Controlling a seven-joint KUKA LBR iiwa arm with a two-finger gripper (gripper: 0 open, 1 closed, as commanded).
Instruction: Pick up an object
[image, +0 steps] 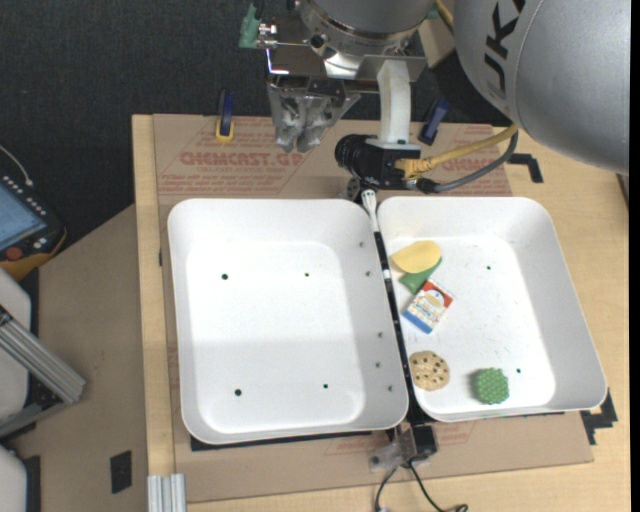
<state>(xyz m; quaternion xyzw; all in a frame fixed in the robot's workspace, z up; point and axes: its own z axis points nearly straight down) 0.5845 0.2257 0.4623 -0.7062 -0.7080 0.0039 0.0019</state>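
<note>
The gripper (302, 128) is seen at the top of the view, hanging above the cardboard (250, 160) behind the two bins, and nothing is held between its fingers; how far they are parted cannot be told from this slant.

Directly below and in front of the gripper lies the left bin (190, 300), in which no object is seen. Everything that could be picked is found in the right bin (560, 300), in front of the gripper and off to its right.

Nearest the gripper is a yellow piece (416, 256), resting on a green piece (422, 277), close to the wall shared by the bins. Just in front of these lies a small red, white and blue packet (428, 306), its long axis tilted across the bin. Farther forward still are a round cookie (429, 370) and, to its right, a green knobbly item (490, 385), near the front rim.

The coming move is therefore judged to be a forward and rightward travel, then a descent.
</note>
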